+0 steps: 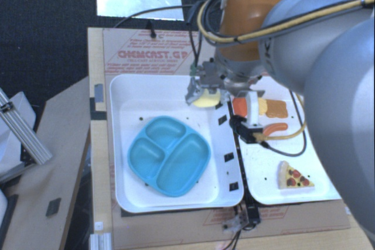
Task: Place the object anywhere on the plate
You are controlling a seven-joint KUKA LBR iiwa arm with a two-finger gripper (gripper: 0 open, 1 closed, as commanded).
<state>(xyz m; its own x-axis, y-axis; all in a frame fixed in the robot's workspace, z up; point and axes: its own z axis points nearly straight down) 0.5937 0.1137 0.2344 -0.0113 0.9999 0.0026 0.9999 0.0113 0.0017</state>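
Gripping a yellow object [206,101], the fingers [195,92] hover beside the blue plate [169,155]

Single fixed camera above bench, looking down aslant on both bins [176,82].

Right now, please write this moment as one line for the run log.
gripper: over left bin's far right corner, yellow object at its tips, hold unclear | blue plate: in left bin, bare | pizza slice: right bin
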